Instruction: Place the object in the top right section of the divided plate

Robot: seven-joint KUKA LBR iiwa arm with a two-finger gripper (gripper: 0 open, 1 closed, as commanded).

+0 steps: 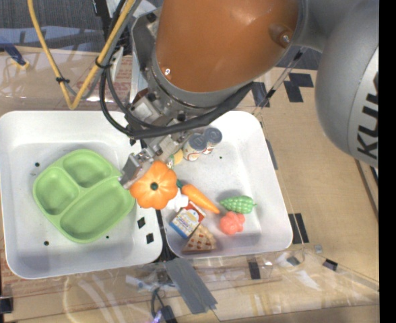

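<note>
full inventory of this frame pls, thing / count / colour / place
divided plate: 1, green, left bin
left bin: 1, white, left side of bench
right bin: 1, white, right of the other bin
pumpkin: 1, orange, over the seam between the bins, at the gripper
carrot: 1, orange, right bin
green vegetable: 1, right bin
red fruit: 1, right bin
carton: 1, red and white, right bin
pie slice: 1, tan, right bin front
cans: 2, grey tops, right bin back
gripper: 1, metal, beside pumpkin
arm: 1, grey and orange, above bins

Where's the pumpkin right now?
The pumpkin sits mid-frame at the gripper, over the divide between the bins, beside the green plate and the carrot.
</note>
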